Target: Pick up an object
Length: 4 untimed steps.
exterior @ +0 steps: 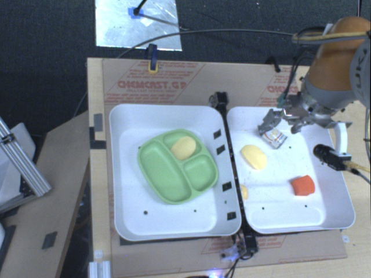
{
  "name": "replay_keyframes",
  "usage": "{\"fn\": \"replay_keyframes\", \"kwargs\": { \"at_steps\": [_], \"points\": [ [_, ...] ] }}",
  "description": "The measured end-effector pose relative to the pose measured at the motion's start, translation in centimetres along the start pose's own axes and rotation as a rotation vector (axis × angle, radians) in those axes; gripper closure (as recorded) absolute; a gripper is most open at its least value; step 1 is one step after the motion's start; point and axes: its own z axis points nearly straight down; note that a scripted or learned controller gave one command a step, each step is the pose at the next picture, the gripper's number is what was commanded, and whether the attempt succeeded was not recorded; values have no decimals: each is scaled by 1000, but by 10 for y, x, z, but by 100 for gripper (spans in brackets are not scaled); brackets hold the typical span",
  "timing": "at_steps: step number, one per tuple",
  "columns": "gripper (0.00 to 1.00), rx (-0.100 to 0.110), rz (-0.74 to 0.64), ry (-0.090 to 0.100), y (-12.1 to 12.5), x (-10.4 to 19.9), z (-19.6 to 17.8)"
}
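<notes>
In the right bin [324, 213] lie a pale yellow rounded object [254, 157], an orange-red chunk [302, 185] and a small yellow piece [244, 191] against the divider. My gripper [276, 134] hangs low over the back of that bin, just behind and to the right of the pale yellow object, and I see nothing clearly held in it. The left bin [127, 213] holds a green divided plate [168, 181] with another yellow rounded object [184, 148] in its upper compartment.
A black cylinder on a white bracket [330, 155] with a cable sits at the right bin's right side. The arm's grey and orange body [339, 62] looms over the back right corner. Black clips [223, 155] line the divider between the bins.
</notes>
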Motion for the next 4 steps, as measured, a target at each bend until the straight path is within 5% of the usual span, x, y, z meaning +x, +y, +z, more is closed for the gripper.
{"fn": "replay_keyframes", "kwargs": {
  "at_steps": [3,4],
  "points": [
    [0,4,3,1,-9,1,140],
    [100,-1,4,0,-8,0,127]
  ]
}}
